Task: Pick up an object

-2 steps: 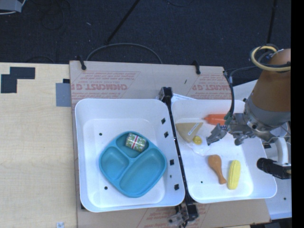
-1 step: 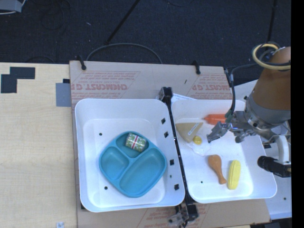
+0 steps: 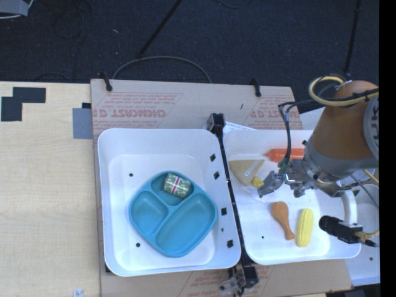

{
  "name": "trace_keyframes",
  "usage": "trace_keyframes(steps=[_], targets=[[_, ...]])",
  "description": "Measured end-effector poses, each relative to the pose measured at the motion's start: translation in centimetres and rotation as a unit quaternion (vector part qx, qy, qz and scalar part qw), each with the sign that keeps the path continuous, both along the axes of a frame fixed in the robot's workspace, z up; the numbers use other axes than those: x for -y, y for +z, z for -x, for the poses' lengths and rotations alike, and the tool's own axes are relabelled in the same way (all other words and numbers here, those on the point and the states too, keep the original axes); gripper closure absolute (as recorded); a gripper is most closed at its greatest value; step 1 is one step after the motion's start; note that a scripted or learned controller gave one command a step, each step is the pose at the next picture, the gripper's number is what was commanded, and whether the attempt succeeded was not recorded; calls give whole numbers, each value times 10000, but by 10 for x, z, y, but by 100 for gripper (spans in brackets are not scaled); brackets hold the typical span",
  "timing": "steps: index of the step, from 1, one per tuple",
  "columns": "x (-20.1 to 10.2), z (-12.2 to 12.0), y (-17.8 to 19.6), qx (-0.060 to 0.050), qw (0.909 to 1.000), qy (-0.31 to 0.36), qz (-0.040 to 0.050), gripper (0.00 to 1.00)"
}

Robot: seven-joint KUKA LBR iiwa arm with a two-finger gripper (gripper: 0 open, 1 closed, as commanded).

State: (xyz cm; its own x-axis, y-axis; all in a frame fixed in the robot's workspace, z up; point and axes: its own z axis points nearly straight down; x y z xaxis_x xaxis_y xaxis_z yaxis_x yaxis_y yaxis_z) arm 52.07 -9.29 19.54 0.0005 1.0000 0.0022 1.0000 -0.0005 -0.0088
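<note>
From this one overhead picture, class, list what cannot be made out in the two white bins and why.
Orange stick-shaped item, camera view: right end hidden behind the robot arm.
Small green striped cylinder on the blue divided plastic plate, camera view: label too small to read.
Small yellow piece beside the gripper, camera view: too small to identify.

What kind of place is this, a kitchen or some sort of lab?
Most likely a robotics lab, not a kitchen: a robot arm reaches over two white bins on cardboard, the corn cob and drumstick look like toys, and cables trail across dark carpet behind.
</note>
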Motion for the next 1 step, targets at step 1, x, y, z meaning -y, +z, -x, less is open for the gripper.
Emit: trace_keyframes(steps=[1], targets=[[4, 0, -63, 0, 10000, 1, 1, 0]])
